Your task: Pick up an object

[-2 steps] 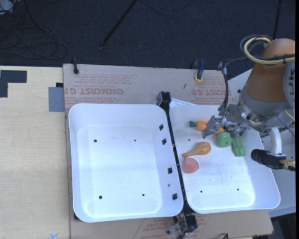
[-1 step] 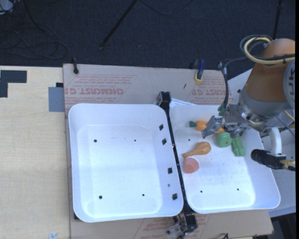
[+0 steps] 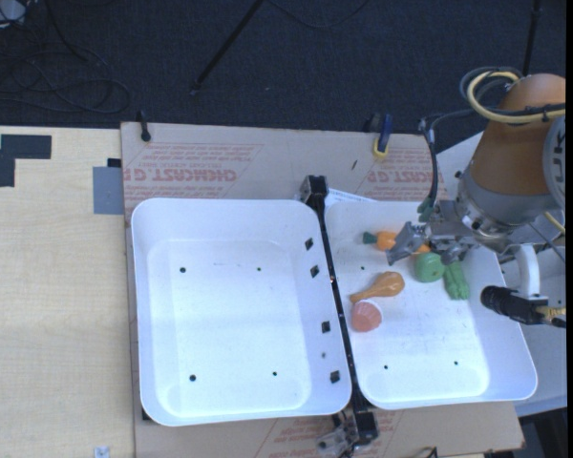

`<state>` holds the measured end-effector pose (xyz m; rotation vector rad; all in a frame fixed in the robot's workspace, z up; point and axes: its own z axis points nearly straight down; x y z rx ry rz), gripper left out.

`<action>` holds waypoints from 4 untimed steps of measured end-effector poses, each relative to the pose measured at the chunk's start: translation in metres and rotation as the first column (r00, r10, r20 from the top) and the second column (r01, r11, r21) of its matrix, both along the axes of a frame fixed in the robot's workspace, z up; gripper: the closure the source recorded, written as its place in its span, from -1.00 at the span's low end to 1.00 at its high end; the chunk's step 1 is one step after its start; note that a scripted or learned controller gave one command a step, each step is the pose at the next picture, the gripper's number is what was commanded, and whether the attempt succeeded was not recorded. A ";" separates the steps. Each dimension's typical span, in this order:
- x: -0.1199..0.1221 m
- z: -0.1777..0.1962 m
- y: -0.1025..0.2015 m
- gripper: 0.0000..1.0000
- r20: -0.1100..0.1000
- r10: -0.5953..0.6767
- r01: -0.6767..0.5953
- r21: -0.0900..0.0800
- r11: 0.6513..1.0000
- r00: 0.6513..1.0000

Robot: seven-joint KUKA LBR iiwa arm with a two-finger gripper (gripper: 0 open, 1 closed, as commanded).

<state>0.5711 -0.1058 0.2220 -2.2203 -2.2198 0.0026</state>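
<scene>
Claw point(image 3: 413, 243) low in right bin point(image 3: 477, 375), orange toy point(image 3: 390, 239) at its tip, grip unclear

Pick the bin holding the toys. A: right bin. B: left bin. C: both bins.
A: the toys, such as the orange pear and the green pieces, all lie in the right bin, near the gripper.
</scene>
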 end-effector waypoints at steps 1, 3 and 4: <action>0.000 0.000 0.000 -1.00 0.000 0.000 0.000 0.000 1.000 1.000; 0.000 0.000 0.000 -1.00 0.000 0.000 0.000 0.000 1.000 1.000; 0.000 0.000 0.000 -1.00 0.000 0.000 0.000 0.000 1.000 1.000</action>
